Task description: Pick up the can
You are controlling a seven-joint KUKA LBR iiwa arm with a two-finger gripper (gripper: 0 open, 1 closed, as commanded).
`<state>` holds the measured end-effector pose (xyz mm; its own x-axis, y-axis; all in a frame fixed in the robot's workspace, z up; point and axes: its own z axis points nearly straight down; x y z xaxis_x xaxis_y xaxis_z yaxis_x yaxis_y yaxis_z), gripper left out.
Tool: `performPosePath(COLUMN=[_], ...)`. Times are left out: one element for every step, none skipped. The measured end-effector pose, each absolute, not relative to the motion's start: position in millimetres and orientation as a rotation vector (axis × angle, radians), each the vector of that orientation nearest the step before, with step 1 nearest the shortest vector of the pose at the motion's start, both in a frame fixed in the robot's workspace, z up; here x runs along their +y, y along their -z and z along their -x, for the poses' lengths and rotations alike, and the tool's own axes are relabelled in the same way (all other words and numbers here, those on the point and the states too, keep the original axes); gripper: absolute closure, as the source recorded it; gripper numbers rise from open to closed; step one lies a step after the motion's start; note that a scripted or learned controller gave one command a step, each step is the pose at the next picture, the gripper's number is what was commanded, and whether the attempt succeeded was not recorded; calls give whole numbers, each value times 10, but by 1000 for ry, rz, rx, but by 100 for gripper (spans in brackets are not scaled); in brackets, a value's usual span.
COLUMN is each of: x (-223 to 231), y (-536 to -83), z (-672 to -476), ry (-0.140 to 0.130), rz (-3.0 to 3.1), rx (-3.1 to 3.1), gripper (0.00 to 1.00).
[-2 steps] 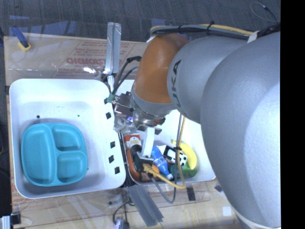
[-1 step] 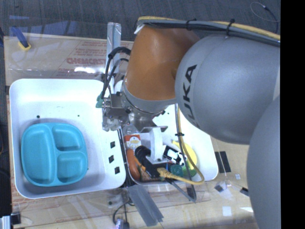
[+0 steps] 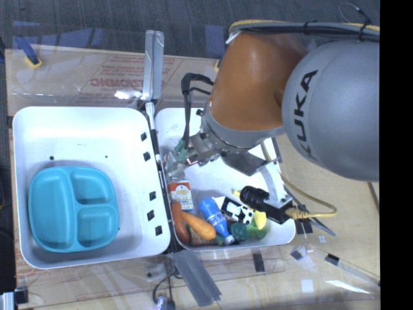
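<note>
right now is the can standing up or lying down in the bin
Lying down: the can rests on its side, label up, in the right bin by its left wall, beside the carrot.

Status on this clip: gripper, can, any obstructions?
Gripper low at right bin's left wall. Can upright just below it, not held. Carrot and blue bottle crowd it.

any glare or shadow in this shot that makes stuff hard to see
Camera view: soft glare sheens the arm's orange band and the clear plastic sheet behind the bins; the arm shadows the right white bin, where the small items look slightly blurred; the blue divided tray is evenly lit.
</note>
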<state>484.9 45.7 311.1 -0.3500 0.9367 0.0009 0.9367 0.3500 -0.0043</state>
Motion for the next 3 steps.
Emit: performPosePath(x=[838, 1440, 1064], y=[-2825, -2427, -3180], z=[-4803, -4748, -5129], ry=[-8, -12, -5], rz=[2493, 2651, 2668], rx=[-1906, -1678, -1655], gripper=[100, 100, 100])
